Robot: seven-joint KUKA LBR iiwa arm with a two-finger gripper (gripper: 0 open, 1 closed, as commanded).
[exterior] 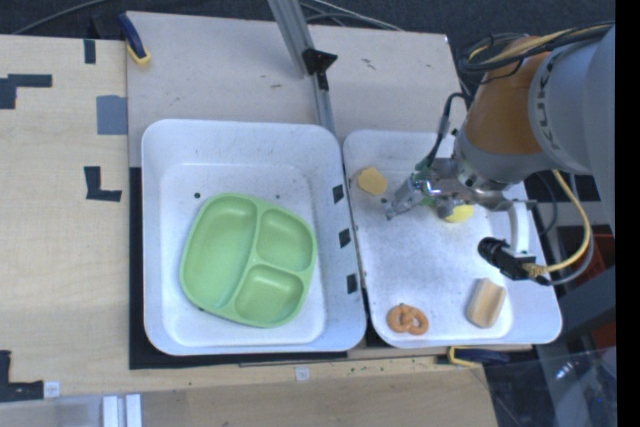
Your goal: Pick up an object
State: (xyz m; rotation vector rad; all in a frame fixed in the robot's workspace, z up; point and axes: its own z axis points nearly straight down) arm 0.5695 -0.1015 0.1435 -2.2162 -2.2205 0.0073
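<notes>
Camera view: a yellow object (458, 212) lies in the right bin (440, 267), partly under the wrist, just right of the gripper (398, 205) (jaw state cannot be determined). A pretzel (407, 319) sits near the front rim.

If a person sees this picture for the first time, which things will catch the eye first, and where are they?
The light green plastic tray with three compartments stands out first, lying in the left white bin. Next comes the grey arm with its orange band, reaching from the right over the right white bin, where a brown pretzel lies near the front edge.
</notes>
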